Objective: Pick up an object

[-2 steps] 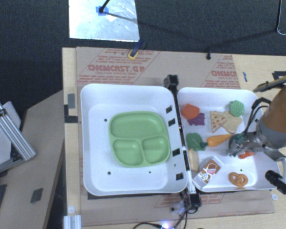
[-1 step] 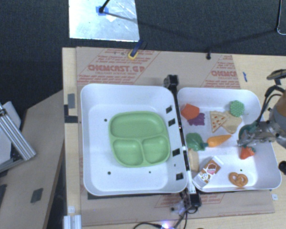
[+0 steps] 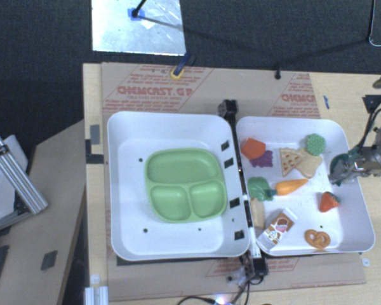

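Your left bin [image 3: 124, 170] holds a green divided plate [image 3: 185, 185]. Your right bin [image 3: 355, 170] holds toy food: a carrot [image 3: 292, 186], a strawberry [image 3: 329, 201], a pretzel [image 3: 317, 238], a pizza slice [image 3: 291, 161]. The gripper [image 3: 338, 170] hovers at that bin's right rim; whether it's parted or closed, you can't tell.

**Lighting and picture quality**

Even, diffuse overhead light; moderately bright. White bins [image 3: 178, 126] near overexposure, wall detail washed out. Foil sheet [image 3: 138, 18] shows mottled glare. Dark floor [image 3: 38, 43] grainy with noise. Shadows soft and short: faint beneath the green tray [image 3: 184, 184], slight under the toys left of the jaws. Overall softness; gripper [image 3: 340, 170] slightly blurred.
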Tool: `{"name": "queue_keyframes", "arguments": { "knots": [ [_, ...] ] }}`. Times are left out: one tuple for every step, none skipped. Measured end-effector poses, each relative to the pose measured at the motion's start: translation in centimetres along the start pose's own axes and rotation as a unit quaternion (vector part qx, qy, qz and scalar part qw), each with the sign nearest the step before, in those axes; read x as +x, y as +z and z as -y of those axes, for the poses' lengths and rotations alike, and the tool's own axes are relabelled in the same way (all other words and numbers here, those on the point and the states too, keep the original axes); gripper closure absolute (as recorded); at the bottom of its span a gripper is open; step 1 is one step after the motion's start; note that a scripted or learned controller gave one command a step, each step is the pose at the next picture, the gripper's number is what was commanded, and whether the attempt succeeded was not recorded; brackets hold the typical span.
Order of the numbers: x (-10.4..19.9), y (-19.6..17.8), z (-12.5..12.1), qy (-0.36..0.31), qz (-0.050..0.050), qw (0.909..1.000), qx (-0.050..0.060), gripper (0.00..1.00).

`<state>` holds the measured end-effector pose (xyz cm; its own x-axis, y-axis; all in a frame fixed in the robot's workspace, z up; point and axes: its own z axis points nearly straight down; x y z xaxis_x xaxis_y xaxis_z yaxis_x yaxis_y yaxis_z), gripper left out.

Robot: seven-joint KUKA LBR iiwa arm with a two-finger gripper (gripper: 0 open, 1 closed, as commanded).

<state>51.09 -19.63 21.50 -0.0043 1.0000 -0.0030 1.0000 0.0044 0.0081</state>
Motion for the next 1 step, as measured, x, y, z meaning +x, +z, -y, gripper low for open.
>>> {"name": "queue_keyframes", "arguments": {
  "knots": [
    [-0.02, -0.98, -0.11, 0.000, -0.001, 1.0000, 0.002, 1.00]
  ]
}}
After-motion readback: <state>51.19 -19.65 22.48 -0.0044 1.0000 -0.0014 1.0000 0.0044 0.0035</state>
